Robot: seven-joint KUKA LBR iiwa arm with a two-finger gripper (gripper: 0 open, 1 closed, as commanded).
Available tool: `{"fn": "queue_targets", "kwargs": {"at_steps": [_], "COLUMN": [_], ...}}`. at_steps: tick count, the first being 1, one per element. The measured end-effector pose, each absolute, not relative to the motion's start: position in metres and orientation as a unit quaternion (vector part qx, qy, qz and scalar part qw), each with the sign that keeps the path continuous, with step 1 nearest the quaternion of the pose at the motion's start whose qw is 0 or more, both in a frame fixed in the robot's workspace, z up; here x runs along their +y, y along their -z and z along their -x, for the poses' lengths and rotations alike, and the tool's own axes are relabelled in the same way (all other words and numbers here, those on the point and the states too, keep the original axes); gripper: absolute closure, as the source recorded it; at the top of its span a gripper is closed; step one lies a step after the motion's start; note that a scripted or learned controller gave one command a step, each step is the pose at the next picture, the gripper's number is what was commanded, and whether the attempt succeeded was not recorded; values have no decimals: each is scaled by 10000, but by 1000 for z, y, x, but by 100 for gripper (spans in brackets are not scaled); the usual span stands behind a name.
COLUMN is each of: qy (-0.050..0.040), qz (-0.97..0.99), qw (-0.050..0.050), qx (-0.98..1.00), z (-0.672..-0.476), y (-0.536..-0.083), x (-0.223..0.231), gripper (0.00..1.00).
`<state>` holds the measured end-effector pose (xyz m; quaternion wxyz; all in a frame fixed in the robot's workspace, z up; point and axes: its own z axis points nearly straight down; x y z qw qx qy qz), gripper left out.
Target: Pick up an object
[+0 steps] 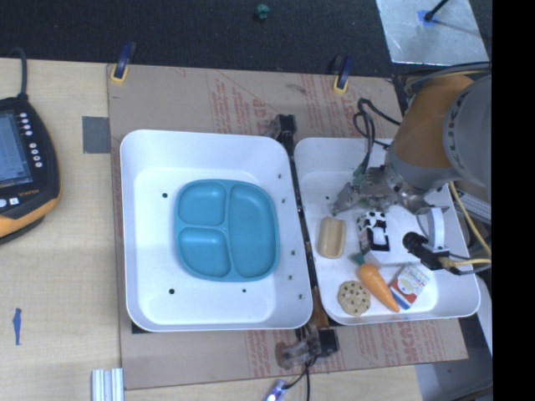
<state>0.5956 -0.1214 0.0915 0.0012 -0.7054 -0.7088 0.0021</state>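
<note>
- Hand (368, 197) low over right bin (334, 153), above black-and-white toy (375, 229); finger state impossible to tell.
- Carrot (379, 286), cookie (354, 297), tan block (332, 237) nearby.
- Blue divided plate (226, 229) in left bin (142, 224).

The right bin (313, 153) is crowded: a tan block (332, 237), a cookie (354, 297), a carrot (378, 285) and a small carton (409, 285) lie close together, with the gripper (374, 229) above them. In the left bin (134, 224), open floor surrounds the blue plate (226, 229).
</note>
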Motion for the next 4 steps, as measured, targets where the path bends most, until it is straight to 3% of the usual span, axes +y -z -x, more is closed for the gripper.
{"fn": "queue_targets", "kwargs": {"at_steps": [1,2,3,4], "qy": [-9,-19,-20,-29], "qz": [7066,7049,7053,7040], "qw": [5,13,10,10], "qx": [-7076,-7093,-7089,-7102], "z": [-638,-603,-559,-559], "y": [-92,-92,-92,-102], "x": [-187,-139,-164,-165], "gripper": [0,0,0,100]}}
